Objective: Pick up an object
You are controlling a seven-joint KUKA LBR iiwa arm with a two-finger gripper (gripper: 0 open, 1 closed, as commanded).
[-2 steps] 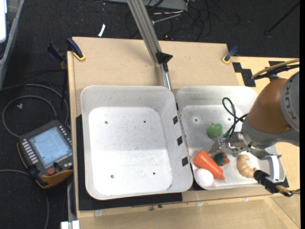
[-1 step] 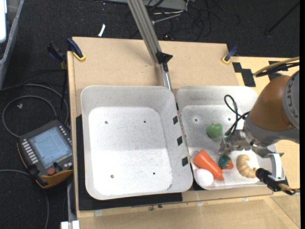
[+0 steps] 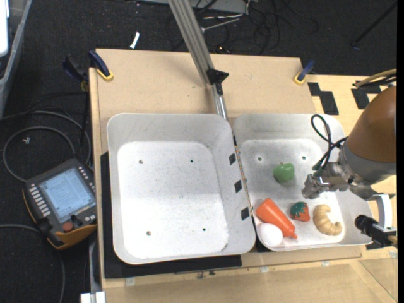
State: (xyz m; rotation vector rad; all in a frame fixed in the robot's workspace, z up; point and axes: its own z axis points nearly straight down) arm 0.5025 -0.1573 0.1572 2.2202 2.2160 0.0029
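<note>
your arm [image 3: 372,144] reaching in from the right over the right bin [image 3: 278,126], gripper [image 3: 314,185] low between pepper [image 3: 285,172], strawberry [image 3: 300,211] and croissant [image 3: 327,220], can't tell if the jaws are released or clenched, carrot [image 3: 276,216] and egg [image 3: 271,235] near the front

The robot arm [image 3: 372,150] is big and round, with an orange-brown band on top and grey below. A black cable [image 3: 323,134] loops beside its shiny metal gripper [image 3: 315,185].
</note>
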